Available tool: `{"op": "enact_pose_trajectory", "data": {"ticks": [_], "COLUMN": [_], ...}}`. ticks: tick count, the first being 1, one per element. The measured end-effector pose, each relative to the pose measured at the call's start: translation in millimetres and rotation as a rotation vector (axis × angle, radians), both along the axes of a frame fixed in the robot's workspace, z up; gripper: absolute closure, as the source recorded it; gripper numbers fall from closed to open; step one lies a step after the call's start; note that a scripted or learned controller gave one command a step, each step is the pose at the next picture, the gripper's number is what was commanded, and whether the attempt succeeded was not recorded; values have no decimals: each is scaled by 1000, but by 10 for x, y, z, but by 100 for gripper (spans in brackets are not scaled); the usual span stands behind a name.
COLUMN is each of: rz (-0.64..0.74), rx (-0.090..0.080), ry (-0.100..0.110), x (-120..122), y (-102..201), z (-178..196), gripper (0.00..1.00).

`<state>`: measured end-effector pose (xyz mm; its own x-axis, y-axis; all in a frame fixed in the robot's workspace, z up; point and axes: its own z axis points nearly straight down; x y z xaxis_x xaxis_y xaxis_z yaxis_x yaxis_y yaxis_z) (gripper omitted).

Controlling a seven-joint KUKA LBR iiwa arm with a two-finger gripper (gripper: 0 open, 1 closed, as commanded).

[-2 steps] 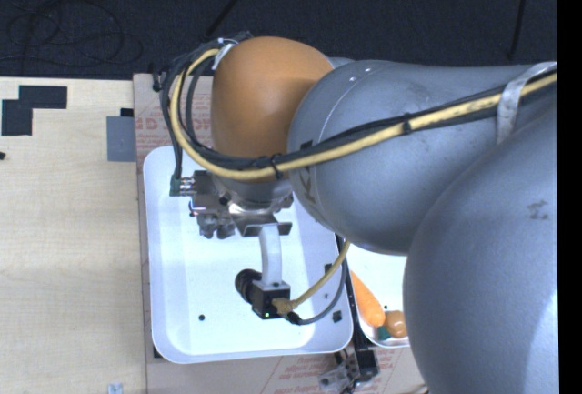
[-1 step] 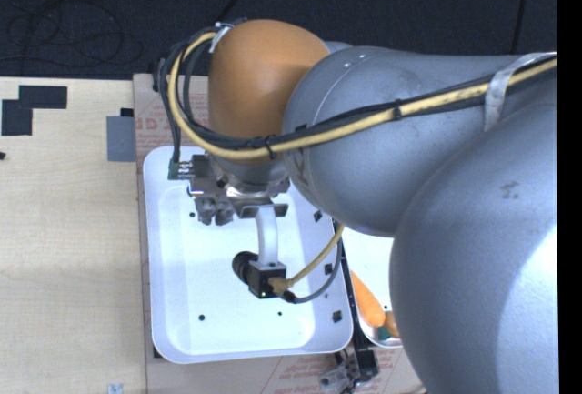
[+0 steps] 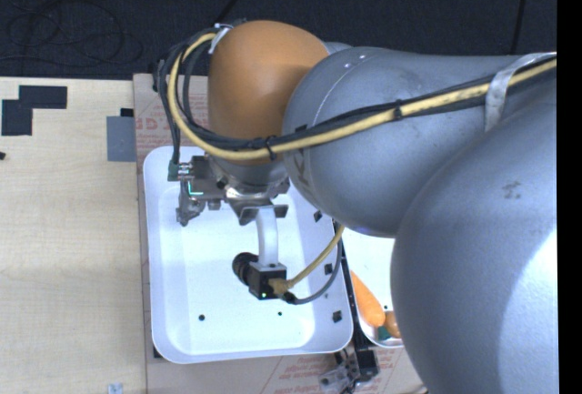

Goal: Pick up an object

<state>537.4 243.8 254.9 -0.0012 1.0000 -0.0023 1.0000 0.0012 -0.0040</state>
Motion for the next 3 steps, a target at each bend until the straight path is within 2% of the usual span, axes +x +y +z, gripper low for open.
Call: {"op": "enact_pose_trajectory", "data": {"ticks": [1,2,3], "rz": [-1,-1,-3], "rx": [1,-2,-3], "ry": [-4,4,16], "x": [496,1044,402], "y": [-7,-19,-17], "z": [117,-523,-1543], "gripper": [0,0,0]}}
